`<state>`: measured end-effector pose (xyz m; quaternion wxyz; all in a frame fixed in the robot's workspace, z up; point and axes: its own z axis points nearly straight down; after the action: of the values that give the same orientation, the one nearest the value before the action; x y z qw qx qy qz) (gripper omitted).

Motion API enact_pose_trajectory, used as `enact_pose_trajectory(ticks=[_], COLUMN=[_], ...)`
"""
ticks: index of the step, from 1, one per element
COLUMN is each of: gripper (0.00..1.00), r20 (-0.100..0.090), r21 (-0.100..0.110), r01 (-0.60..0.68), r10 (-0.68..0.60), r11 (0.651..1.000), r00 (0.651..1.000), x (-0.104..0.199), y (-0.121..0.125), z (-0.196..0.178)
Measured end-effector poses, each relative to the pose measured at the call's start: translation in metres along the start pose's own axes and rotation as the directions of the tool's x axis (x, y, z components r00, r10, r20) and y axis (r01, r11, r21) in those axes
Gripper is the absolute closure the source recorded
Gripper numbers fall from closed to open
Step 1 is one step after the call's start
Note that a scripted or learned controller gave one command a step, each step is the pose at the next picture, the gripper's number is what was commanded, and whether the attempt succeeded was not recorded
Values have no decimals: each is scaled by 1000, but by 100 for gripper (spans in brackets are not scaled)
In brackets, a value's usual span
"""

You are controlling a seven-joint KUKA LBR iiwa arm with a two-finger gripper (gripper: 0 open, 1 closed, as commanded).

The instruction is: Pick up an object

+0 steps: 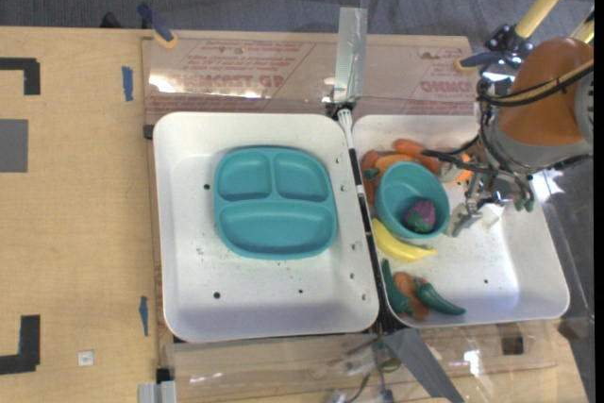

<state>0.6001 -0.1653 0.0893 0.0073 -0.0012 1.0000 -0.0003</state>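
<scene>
Your grey arm [538,123] is reaching in from the right, its orange band [552,75] sitting above the wrist, and the gripper [469,214] is pointing downward with its fingers hanging low.

a teal divided plate [275,201] lies in the middle of the left bin [179,297]. in the right bin [538,283], a teal bowl [411,196] holding a purple thing [422,216] sits by the left wall, a banana [404,245] just below it. the gripper [479,203] hangs right of the bowl.
</scene>
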Motion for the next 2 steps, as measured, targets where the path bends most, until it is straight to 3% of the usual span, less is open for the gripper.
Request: enact_pose_trajectory(ticks=[1, 2], gripper=[0, 0], r20=[-3, -2], r21=[5, 4], r01=[-158, -171], r10=[158, 171], r11=[987, 985], r00=[987, 985], x=[8, -25], y=[7, 7], z=[0, 1])
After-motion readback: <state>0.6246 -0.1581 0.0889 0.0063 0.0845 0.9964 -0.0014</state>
